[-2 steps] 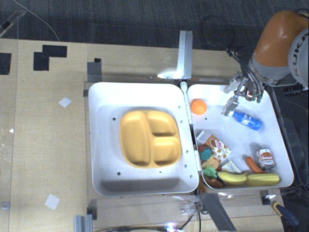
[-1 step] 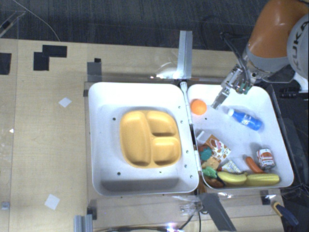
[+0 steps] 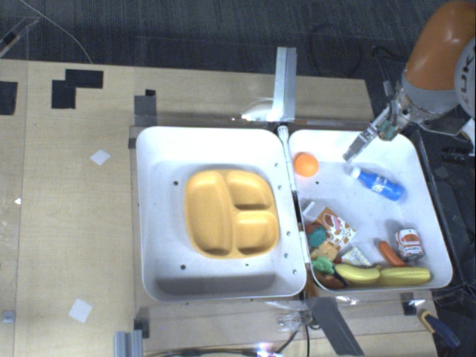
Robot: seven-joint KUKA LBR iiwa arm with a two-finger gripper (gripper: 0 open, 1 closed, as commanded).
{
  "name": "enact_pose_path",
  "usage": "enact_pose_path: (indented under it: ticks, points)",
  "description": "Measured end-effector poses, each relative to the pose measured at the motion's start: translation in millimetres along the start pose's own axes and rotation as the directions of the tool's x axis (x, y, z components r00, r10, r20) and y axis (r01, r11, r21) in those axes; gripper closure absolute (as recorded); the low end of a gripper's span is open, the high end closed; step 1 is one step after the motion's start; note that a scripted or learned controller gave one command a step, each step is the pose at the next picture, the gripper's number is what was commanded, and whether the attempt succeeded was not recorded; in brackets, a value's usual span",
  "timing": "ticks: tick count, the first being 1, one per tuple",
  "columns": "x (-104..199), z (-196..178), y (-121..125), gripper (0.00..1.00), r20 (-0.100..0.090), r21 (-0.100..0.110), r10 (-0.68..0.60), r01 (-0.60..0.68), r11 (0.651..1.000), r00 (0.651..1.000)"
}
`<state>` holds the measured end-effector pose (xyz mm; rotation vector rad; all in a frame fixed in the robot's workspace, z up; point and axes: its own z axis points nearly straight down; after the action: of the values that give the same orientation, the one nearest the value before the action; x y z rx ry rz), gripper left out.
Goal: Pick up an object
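The gripper (image 3: 355,151) hangs over the upper part of the right bin (image 3: 416,151), tilted down toward the left, with nothing visible in its grasp; whether it stands open or closed I cannot tell from this slant. Just below and to its right lies the nearest candidate, a blue bottle (image 3: 378,184) with a white cap, lying on its side and apart from everything else. It is probably light, rigid plastic, smooth and rounded, so it may roll or slip if pinched off-centre; a grasp across the middle of its body, at right angles to its long axis, looks safest. An orange ball (image 3: 306,163) rests against the bin's left wall, harder to reach cleanly and liable to roll. Along the bottom edge a banana (image 3: 381,275) lies among crowded small items, including a small can (image 3: 408,243) and a printed packet (image 3: 334,230), all touching or nearly so, which makes a clean grip there doubtful. The left bin (image 3: 160,214) holds a yellow divided tray (image 3: 230,213)
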<state>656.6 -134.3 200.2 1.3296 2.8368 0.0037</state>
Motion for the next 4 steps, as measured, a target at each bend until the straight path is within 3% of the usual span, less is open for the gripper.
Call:
enact_pose_path:
  ticks: [1,2,3,4]
  points:
    - [-25,67,-9,0.00,-0.003,0.003,0.131,-0.131,0.991,0.991]
    - [3,85,20,0.00,-0.002,0.000,0.226,-0.226,0.974,0.974]
    - [12,73,-6,0.00,-0.001,0.001,0.392,-0.392,0.920,0.920]
    - [-48,98,-48,0.00,0.000,0.005,0.375,-0.375,0.927,0.927]
